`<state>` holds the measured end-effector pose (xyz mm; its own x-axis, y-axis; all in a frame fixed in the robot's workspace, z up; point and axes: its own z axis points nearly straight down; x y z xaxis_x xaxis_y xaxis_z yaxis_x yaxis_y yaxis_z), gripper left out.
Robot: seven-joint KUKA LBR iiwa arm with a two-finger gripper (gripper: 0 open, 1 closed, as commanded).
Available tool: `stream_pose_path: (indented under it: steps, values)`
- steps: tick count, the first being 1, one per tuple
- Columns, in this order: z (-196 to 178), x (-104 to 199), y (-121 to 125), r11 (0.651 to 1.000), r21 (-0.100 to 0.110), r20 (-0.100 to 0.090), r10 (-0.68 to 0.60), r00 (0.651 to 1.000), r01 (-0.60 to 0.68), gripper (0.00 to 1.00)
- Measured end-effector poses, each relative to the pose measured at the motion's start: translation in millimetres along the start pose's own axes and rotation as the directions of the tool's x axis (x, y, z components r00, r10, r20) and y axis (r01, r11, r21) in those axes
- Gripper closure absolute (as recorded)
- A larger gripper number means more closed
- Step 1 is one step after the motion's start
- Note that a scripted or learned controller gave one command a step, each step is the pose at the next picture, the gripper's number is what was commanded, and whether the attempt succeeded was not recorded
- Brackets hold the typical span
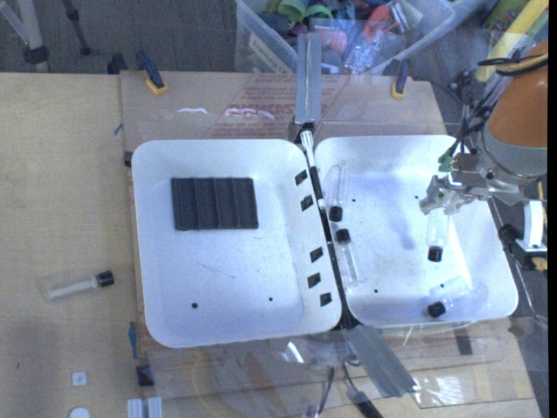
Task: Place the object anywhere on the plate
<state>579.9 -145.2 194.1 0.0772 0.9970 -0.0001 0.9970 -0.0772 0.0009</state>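
While the gripper point(438, 200) hangs over the right bin point(383, 159), we can't tell its state; plate point(215, 203) sits bare.

The grey arm with its orange band point(520, 111) is cut off by the right edge, so only its wrist end shows; whether the jaws of the metal two-finger gripper point(438, 200) stand open or closed cannot be told, since the parts blur into the white bin; the clear plastic tub of coloured toys point(348, 11) is cropped by the top edge, its contents too jumbled to name; a small clear vial with a black cap point(449, 300) in the right white bin point(383, 316) is nearly lost against it.
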Motion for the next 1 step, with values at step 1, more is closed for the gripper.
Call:
stream_pose_path:
  steps: [1]
  values:
    - [-132.0, 48.5, -5.8, 0.968, 0.001, 0.001, 0.251, 0.968, -0.251, 1.00]
